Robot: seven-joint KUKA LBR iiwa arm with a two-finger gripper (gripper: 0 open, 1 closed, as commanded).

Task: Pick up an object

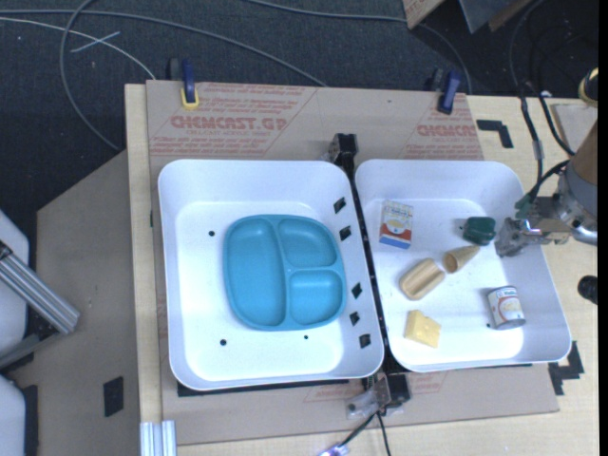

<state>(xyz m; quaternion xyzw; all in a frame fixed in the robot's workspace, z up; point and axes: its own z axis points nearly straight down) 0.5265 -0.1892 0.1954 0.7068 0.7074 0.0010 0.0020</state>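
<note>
The arm (581, 174) reaches in from the right edge of the camera view and ends over the right bin (532, 345), at that bin's right wall. The gripper (508, 236) sits low over the upper right part of this bin, pointing toward the bin's middle. Whether it is released or clenched cannot be told from this slanted view, since its tip is small and blurred against the white plastic.

A dark green object (478, 227) lies just beside the gripper, on the side toward the bin's middle, so close that it seems to touch the tip; whether it sits between anything cannot be told. A small tan cone-shaped piece (462, 257) lies near the green object, a little below it and toward the bin's centre. A tan bread-roll shape (422, 278) lies just beside that cone, further down and to the left. A small carton with red and blue print (396, 225) stands near the bin's left wall, well apart from the gripper. A yellow wedge (423, 329) lies near the bin's lower edge, below the roll. A small can (505, 308) lies on its side near the lower right corner, below the gripper and apart from it.

The left bin (190, 335) holds a blue divided plate (285, 272) in its middle. Both bins rest on the table (142, 255).
</note>
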